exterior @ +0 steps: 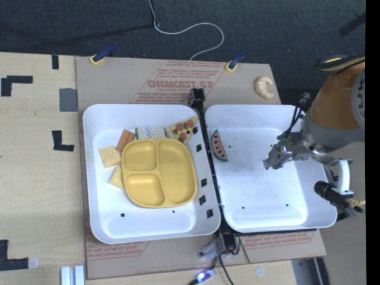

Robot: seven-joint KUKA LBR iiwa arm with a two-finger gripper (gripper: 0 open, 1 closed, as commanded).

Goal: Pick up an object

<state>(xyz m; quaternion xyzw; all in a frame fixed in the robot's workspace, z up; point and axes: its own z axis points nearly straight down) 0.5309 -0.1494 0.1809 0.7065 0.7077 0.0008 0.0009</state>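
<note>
Divided plate (pixel 159 173) sits mid left bin (pixel 98 218), with crackers (pixel 110 157) toward that bin's left wall. Watermelon slice (pixel 219 145) hugs the right bin's (pixel 267 221) left wall.

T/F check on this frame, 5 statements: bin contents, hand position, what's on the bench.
1. The yellow divided plate lies in the left bin. True.
2. The watermelon slice lies in the left bin. False: it is in the right bin, near the wall between the bins.
3. The hand is over the right bin. True.
4. The hand is touching the watermelon slice. False: they are clearly apart, with bare bin floor between.
5. A pale shell-like object lies inside the right bin. False: it sits outside, on the cardboard behind that bin.
</note>
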